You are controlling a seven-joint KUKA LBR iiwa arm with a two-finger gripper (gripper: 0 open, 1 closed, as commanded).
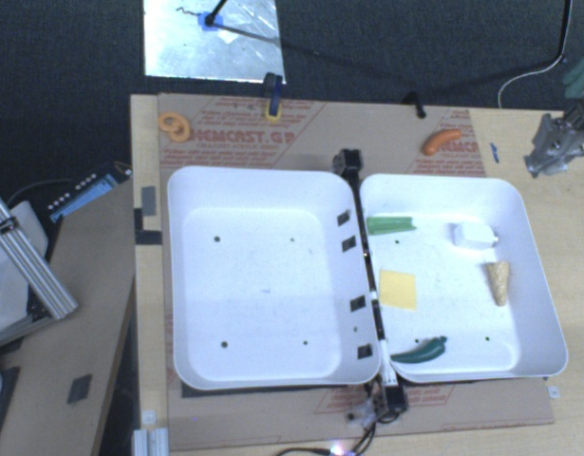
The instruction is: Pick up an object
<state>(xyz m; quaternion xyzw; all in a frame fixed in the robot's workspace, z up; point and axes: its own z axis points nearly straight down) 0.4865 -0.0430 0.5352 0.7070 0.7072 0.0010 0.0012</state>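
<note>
- The gripper point(555, 150) sits at the right edge, above the bench and outside the bins, holding nothing; its opening cannot be told.
- Right bin point(536, 255), near to far: a dark green pepper point(421, 351) lying left-right near the front wall; a yellow square point(398, 290); a tan cone point(499, 281) running near-far; a white block point(473, 236); a light green piece point(390, 224) lying left-right.
- Left bin point(263, 198) lies alongside, touching it.
- Beyond the bins, an orange sausage point(442, 142) and a pretzel point(175, 126) rest on the cardboard point(367, 126).
</note>
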